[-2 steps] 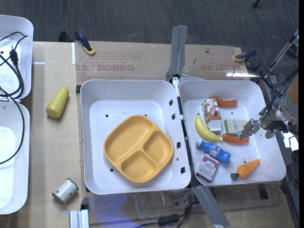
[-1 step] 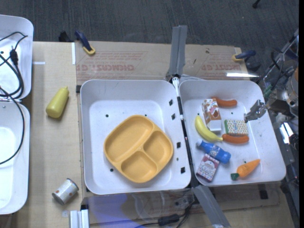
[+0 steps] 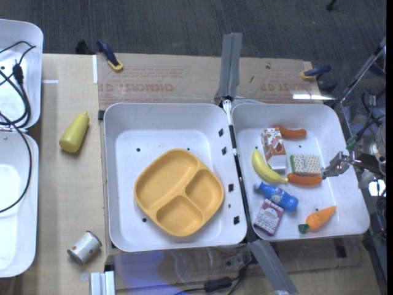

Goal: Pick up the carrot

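Orange carrot (image 3: 320, 218) lies in the right bin (image 3: 334, 120), near the front right corner, green top pointing left and slightly toward the front edge. It touches nothing else.

Gripper (image 3: 334, 166) sits low at the right side of the same bin, just right of a sausage (image 3: 304, 179). Finger state: cannot tell, as the tip is small and dark against clutter. Nothing is seen between the fingers. Gripper and carrot are apart, with the carrot nearer the front.

Other items in the right bin: a second sausage (image 3: 292, 133) near the back; a carton (image 3: 273, 146) upright-looking below it; a green patterned box (image 3: 305, 163) just above the first sausage; a banana (image 3: 266, 169) along the left side; a blue bottle (image 3: 277, 196) below the banana; a red packet (image 3: 268, 217) at the front left.

Left bin (image 3: 116, 165) holds a yellow divided plate (image 3: 178, 192), three compartments.

On the bench left of the bins: a mustard bottle (image 3: 74, 133) and, nearer the front, a can (image 3: 84, 246) on its side. Two clamps (image 3: 109, 55) hold cardboard at the back edge.
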`<act>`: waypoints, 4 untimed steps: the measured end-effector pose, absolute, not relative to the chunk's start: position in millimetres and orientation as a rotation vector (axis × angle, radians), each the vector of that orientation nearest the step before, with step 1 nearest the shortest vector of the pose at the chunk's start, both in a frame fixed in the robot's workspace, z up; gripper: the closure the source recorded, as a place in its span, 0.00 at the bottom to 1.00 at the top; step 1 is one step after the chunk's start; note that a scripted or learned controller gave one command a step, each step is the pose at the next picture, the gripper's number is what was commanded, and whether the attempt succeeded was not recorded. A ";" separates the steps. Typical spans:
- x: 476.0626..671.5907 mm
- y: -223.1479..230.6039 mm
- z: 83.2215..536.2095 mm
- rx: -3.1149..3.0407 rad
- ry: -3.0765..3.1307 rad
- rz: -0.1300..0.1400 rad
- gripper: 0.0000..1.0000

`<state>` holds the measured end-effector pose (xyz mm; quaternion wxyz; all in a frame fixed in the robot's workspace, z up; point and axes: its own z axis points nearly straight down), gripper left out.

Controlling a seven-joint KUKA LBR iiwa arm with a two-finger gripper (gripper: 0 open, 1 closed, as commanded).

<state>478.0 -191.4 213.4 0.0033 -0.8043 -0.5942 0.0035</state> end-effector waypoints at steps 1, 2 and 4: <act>477.4 -198.5 87.7 -2.417 -1.996 0.004 0.00; 476.7 -199.0 91.9 -2.415 -1.989 0.012 1.00; 477.2 -209.9 88.4 -2.207 -2.208 -0.003 0.00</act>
